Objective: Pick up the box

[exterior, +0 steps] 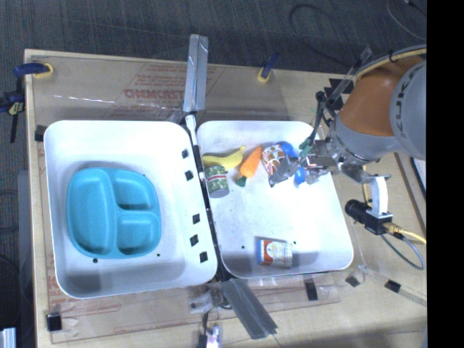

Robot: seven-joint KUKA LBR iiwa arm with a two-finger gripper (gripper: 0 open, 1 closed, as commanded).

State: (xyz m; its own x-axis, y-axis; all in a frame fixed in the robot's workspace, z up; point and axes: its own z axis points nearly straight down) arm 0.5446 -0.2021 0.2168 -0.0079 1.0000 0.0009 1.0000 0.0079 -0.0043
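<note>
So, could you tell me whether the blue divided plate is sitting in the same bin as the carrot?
No, the blue divided plate lies in the left bin, while the carrot lies in the right bin.

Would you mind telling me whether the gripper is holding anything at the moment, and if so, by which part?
It cannot be told. The gripper is low in the right bin against the box, but no hold on it is visible.
</note>
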